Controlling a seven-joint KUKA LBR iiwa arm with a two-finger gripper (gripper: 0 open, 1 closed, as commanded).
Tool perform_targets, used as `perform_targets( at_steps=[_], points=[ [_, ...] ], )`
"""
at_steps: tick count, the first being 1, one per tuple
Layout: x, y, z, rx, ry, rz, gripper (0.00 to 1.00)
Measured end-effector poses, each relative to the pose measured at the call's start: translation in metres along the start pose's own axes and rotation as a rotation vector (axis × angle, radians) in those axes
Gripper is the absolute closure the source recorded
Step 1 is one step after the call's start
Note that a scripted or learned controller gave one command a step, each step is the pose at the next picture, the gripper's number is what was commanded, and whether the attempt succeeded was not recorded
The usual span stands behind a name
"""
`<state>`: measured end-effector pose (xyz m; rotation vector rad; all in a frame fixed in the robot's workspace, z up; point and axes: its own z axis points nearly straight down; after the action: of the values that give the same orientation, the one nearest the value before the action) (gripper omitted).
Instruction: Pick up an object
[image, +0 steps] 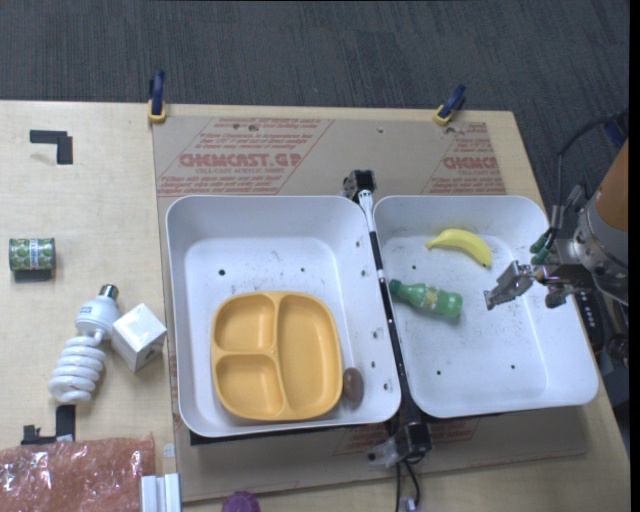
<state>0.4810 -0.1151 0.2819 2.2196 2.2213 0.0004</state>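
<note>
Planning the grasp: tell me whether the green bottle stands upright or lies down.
Lying down. The green bottle rests on its side on the right bin floor, cap toward the divider.

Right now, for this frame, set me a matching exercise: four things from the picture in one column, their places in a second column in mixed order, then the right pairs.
Things
1. banana
2. yellow plate
3. light bulb
4. green bottle

Places
A. on the bench, left of both bins
B. in the left bin
C. near the far wall of the right bin
D. lying near the middle of the right bin, beside the divider

Pairs: 1-C, 2-B, 3-A, 4-D
</note>
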Motion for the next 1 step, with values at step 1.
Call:
perform_targets(
  at_steps=[1],
  points=[
    [-0.074,0.0159,0.1193,0.001,0.0,0.002,0.0]
  ],
)
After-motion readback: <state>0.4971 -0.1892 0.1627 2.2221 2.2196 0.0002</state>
